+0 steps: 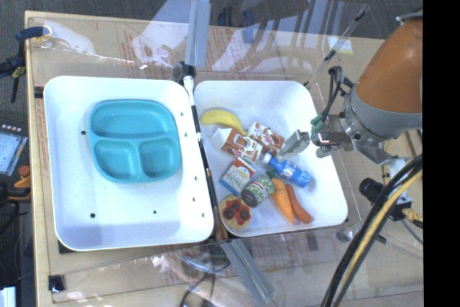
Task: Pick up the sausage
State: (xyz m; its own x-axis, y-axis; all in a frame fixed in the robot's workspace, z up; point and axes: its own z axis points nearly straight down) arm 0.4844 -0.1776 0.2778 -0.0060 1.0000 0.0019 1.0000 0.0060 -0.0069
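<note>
The claw [293,144] hangs low over the right-hand white bin [325,187], right of the frame's middle, at the end of the grey wrist that comes in from the right edge. Whether it is open or closed cannot be told from this slanted view; nothing can be seen held in it.

Just below it lies a small blue bottle [290,171], and just to its left a red-and-white carton [264,138] with a second carton [241,147] beside that. Lower still, toward the bin's bottom right, two long orange-red pieces lie side by side, touching: the paler looks like a carrot [283,202], and the redder one on the right I take to be the sausage [300,209]. So the sausage sits below the claw and a shade to its right, near it, with the bottle between the two.

A green-labelled can [257,191] rests against the carrot's left, a berry tart [236,212] lies at the bin's lower left corner, and a banana [218,117] at its upper left. The left bin [65,190] holds a blue divided tray [135,138].

The main risk is crowding. Coming straight down from here, the claw would likely meet the bottle or carton, not the sausage. Even once shifted, the carrot presses so close that the claw may grab both, grab the wrong one, or nudge the sausage against the bin wall. The round sausage may also roll or slip out of a shallow grip.
</note>
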